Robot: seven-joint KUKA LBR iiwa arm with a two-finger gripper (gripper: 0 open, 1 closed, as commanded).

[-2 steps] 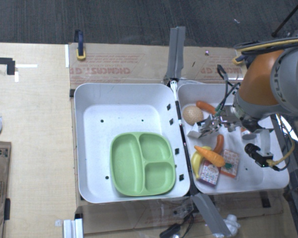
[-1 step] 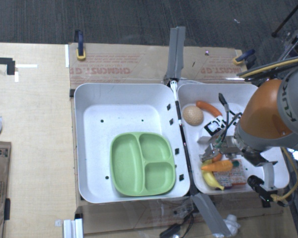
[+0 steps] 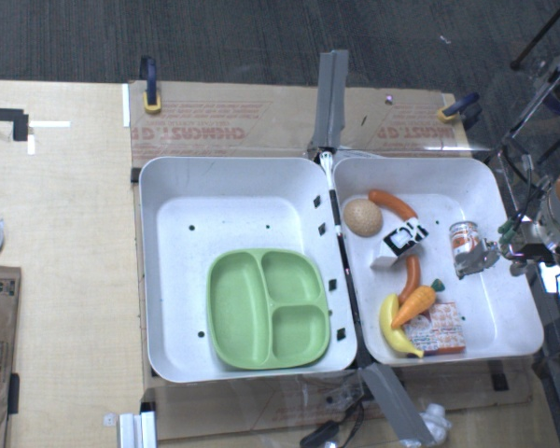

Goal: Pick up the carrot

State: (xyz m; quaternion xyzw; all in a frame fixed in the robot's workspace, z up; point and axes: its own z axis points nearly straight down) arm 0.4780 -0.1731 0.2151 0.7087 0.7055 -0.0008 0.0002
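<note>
Carrot [image 3: 417, 305], orange with a green top, lies tilted in the near part of the right bin [image 3: 504, 339]. Its tip rests against a yellow banana [image 3: 395, 327], and a red-and-white printed packet [image 3: 439, 329] sits just beside it. An orange sausage-like piece [image 3: 411, 275] lies just above it, a second one [image 3: 393, 203] curves nearer the far wall, and a tan ball [image 3: 362, 217] sits beside that. A small black-and-white block [image 3: 404, 240] lies between them. My pincer [image 3: 473, 257] is over the right side of the same bin, next to a small can [image 3: 463, 238] with a red-and-white label; I cannot tell how far apart its tips are, and I see nothing gripped in it. It is apart from the carrot. In the left bin [image 3: 168, 278] on the counter [image 3: 56, 278] rests a green divided plate [image 3: 238, 306].
</note>
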